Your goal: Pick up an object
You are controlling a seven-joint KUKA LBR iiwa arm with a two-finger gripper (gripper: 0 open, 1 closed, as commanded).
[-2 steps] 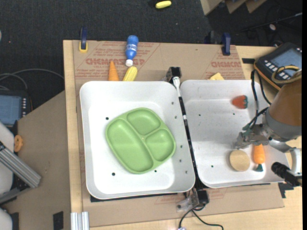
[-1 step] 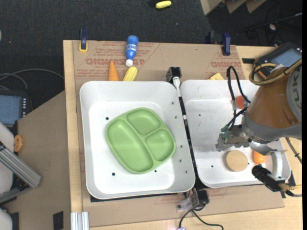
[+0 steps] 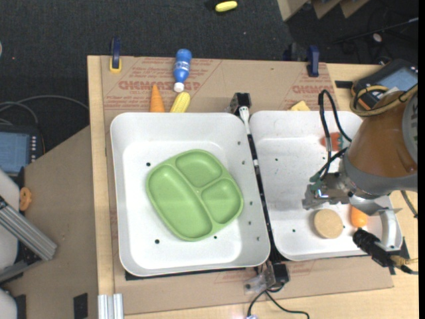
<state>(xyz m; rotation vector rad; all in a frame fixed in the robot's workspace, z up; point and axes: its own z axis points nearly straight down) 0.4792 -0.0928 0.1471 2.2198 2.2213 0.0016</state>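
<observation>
- Round tan disc (image 3: 328,223) lies in right bin (image 3: 292,178).
- Gripper (image 3: 321,195) just above disc; finger spread: cannot tell.
- Green divided plate (image 3: 194,194) in left bin (image 3: 133,138).

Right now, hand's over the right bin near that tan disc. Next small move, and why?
Probably a short shift toward the tan disc, then straight down. The hand sits just up and left of the disc, which lies flat on the right bin floor with bare floor on its left. An orange piece lies close on its right, so I'd centre carefully first.
</observation>
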